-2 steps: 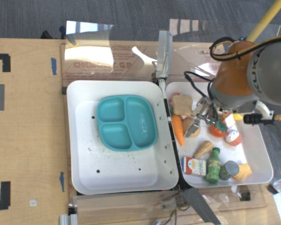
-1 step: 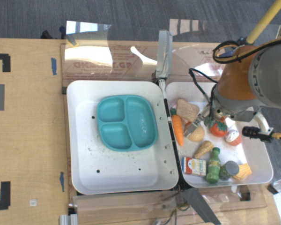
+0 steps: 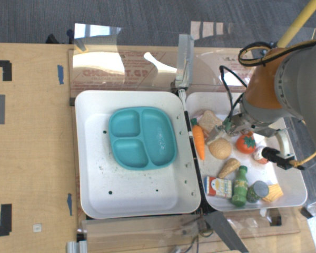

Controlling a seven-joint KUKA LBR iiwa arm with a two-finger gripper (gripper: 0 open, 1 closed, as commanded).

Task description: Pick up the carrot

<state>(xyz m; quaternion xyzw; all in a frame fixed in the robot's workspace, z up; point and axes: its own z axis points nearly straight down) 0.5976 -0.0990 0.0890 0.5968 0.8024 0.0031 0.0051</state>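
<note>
Overhead view of the bench with two shallow white bins side by side. The only lettering in view is faint reddish print on the clear sheet [image 3: 121,70] beyond the left bin; it is too blurred to read. The small carton [image 3: 217,186] carries a red and white label whose writing is likewise illegible.

The gripper [image 3: 227,128] hangs over the right bin [image 3: 297,186], below the arm's orange band [image 3: 263,86]. Whether its fingers are spread or closed cannot be told from this angle, and nothing can be seen between them.

The carrot [image 3: 199,142] lies to the gripper's left and slightly nearer the camera, apart from it, stretched along the right bin's left wall with its green tip at the far end.

Right bin, contents relative to the gripper: a pale tan bread-like piece [image 3: 210,121] just to its left; a round beige roll [image 3: 220,149] just nearer the camera; a tomato [image 3: 246,144] to its right and slightly nearer; a small red and white item [image 3: 261,154] beyond the tomato; a tan elongated piece [image 3: 229,167] nearer still; then, along the near wall, the carton, a green bottle [image 3: 240,185], a grey round can [image 3: 260,190] and a yellow ridged piece [image 3: 274,193].

Left bin [image 3: 95,194], well to the gripper's left: a teal three-compartment plate [image 3: 143,137] resting near its centre.
</note>
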